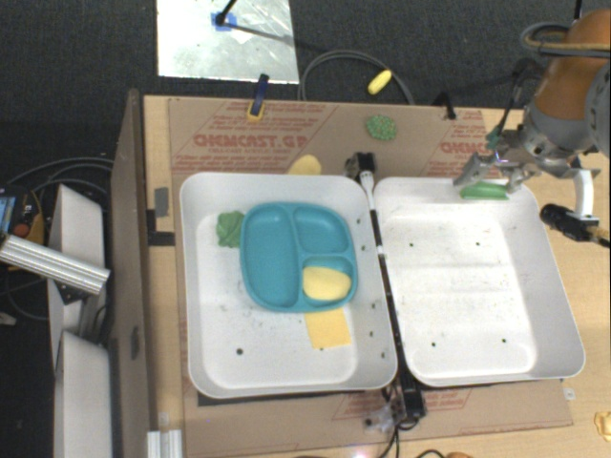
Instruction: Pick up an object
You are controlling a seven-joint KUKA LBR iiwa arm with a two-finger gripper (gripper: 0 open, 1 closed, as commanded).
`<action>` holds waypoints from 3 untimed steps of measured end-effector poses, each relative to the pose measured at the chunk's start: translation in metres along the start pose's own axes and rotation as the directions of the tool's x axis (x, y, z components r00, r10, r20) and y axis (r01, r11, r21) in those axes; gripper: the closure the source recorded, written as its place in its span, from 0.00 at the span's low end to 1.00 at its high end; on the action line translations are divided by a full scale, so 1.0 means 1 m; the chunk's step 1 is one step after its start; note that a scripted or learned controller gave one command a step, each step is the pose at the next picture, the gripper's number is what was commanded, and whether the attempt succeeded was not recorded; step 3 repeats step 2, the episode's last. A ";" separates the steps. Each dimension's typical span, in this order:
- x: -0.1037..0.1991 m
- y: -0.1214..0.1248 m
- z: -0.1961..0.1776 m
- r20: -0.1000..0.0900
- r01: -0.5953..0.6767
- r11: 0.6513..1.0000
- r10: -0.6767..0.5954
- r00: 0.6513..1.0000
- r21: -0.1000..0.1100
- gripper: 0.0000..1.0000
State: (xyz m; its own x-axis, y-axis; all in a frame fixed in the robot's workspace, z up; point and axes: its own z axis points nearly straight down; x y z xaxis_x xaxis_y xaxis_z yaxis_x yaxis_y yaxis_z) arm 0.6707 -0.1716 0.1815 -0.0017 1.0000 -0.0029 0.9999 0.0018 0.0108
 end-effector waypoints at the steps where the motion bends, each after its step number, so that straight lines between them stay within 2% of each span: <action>1: 0.062 -0.068 -0.030 -0.005 0.006 1.000 -0.006 1.000 0.010 1.00; 2: 0.112 -0.102 -0.030 -0.005 0.006 1.000 -0.006 1.000 0.013 1.00; 3: 0.112 -0.102 -0.030 -0.005 0.006 1.000 -0.006 1.000 0.013 1.00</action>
